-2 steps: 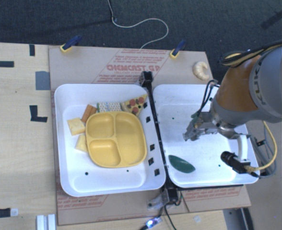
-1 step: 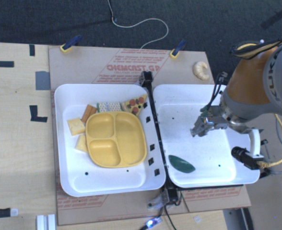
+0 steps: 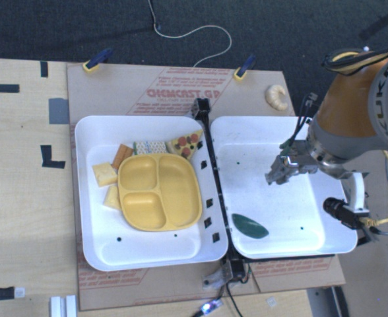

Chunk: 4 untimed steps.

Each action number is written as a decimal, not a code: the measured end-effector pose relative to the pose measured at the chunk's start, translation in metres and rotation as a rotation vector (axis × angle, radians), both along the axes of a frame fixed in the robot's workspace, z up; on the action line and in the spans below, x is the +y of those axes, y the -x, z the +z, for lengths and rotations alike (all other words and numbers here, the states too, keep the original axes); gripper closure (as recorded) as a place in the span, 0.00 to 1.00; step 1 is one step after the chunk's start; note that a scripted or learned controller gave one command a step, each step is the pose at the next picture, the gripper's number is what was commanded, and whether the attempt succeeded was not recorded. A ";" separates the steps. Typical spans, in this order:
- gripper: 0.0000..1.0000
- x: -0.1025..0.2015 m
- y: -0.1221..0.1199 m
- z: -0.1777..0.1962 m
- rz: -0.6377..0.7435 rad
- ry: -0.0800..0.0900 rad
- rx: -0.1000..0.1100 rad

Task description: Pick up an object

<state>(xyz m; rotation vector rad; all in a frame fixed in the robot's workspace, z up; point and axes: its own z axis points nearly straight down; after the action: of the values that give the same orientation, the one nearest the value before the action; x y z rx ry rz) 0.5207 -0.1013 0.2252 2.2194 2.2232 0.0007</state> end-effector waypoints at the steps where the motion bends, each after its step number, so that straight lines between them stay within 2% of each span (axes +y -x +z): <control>1: 1.00 0.053 0.001 -0.009 0.004 -0.001 0.003; 2: 1.00 0.052 -0.005 0.007 0.000 0.000 0.002; 3: 1.00 0.059 -0.012 -0.011 -0.001 0.001 0.004; 4: 1.00 0.063 -0.016 0.000 0.000 0.000 0.002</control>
<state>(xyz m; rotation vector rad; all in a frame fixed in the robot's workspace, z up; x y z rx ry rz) 0.5369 -0.0385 0.2247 2.2207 2.2241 -0.0015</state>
